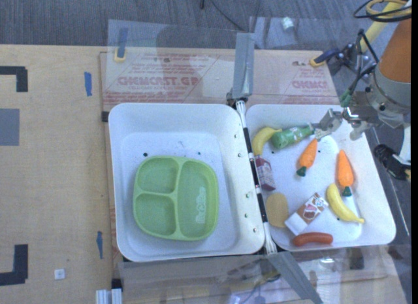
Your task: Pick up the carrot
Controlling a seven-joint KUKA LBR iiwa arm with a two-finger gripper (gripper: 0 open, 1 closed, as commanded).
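The arm [395,67] reached in from the right, its orange band high at the edge and its grey wrist bent down toward the far right corner of the right bin [385,227]. The gripper [341,123] hung over that bin's far rim, its fingers [326,125] spread apart with nothing between them, one tip near the green bottle [290,136] and the other out by the rim.

Two carrots lay in the right bin. The nearer carrot [307,155] lay just below the gripper, its long axis tilted, the thick orange end up toward the fingers and the green stem end pointing down and left. The second carrot [344,170] lay to its right, close to upright in the view, with its green end down, touching the top of a yellow banana [342,206].

The green bottle lay across the bin just above the nearer carrot, beside another banana [262,138] at the bin's left wall. Further down were a small dark packet [264,173], a tan potato-shaped piece [277,208], a little red and white carton [312,209] and a red sausage [312,238] near the front rim.

The left bin [124,129] held a green divided plate [175,197]. Both bins sat on the wooden surface [52,165].
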